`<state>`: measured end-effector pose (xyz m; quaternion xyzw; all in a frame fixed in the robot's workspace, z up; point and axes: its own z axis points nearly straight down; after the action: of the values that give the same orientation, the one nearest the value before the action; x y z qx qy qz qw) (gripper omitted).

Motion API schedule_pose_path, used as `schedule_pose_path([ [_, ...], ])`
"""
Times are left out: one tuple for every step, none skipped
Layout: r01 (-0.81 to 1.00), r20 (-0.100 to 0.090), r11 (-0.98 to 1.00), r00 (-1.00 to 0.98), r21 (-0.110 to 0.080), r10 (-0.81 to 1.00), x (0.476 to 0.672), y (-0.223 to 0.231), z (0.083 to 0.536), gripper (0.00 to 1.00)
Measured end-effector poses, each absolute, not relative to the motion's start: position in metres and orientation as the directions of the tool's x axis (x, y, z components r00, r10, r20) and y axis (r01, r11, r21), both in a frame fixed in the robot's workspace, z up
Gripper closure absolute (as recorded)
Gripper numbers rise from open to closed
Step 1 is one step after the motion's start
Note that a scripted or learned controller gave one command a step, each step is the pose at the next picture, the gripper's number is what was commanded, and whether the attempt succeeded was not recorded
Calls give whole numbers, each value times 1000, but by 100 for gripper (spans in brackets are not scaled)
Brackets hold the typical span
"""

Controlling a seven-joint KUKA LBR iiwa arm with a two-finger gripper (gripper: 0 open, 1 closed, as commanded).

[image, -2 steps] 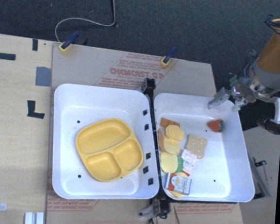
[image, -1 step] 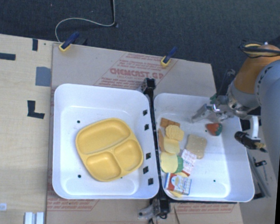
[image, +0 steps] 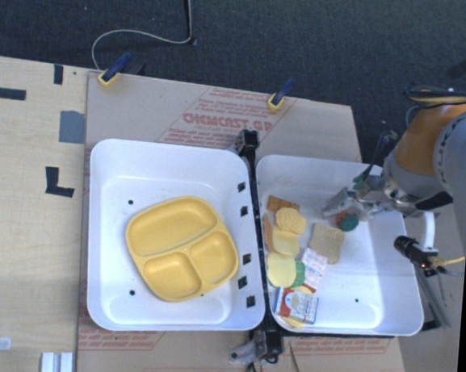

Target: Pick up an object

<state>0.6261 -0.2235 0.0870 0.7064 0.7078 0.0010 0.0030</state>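
Hovering low in the right bin (image: 368,310), the pincer (image: 346,209) looks narrow with a teal-red bit (image: 348,223) just beneath it, so I'd guess it's mid-grab and needs a firm close before lifting.

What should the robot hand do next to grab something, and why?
Probably go straight down a little onto the small green thing. The gripper sits just above it in the right bin, and nothing shows between its fingers, so it likely holds nothing. The other items lie further left, near the divider.
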Motion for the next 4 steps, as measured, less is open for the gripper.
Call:
schedule_pose_path([
  [1000, -5, 3, -3, 5, 1000, 612, -192, 87, 0],
  [1000, -2, -2, 2, 0, 1000, 596, -226, 95, 0],
  [1000, -2, 6, -6, 4, 1000, 667, -196, 85, 0],
  [1000, -4, 4, -4, 6, 1000, 666, -198, 97, 100],
])
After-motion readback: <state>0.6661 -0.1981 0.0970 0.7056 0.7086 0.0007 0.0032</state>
